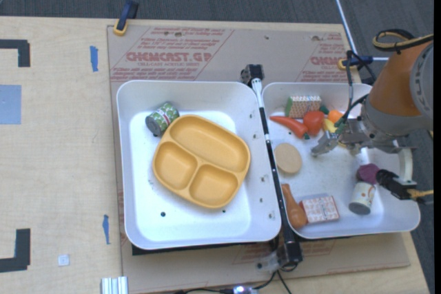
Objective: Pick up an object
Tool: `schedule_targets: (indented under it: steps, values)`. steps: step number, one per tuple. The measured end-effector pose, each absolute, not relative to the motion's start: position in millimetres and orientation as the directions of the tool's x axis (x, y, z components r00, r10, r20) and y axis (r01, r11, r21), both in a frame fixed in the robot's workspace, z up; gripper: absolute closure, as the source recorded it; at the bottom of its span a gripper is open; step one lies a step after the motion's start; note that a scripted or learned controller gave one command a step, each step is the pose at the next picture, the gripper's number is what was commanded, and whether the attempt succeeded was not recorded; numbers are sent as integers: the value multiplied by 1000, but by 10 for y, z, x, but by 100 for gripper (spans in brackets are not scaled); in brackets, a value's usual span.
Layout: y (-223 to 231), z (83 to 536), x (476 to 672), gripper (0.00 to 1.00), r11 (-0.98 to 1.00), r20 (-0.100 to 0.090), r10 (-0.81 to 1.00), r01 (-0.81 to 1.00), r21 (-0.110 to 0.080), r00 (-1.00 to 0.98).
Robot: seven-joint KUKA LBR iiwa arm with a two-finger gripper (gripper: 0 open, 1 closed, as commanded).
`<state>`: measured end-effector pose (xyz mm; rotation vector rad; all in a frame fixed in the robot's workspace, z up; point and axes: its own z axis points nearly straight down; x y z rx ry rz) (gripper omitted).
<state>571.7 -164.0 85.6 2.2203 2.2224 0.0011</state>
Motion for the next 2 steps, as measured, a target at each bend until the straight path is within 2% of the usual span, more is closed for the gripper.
schedule_targets:
  steps: [1,2]
  values:
    - [-1647,969,5729,100,2,-3,1000,1000,5,-2]
    - [-1646,967,5728,0,2,-3,1000,1000,5,-2]
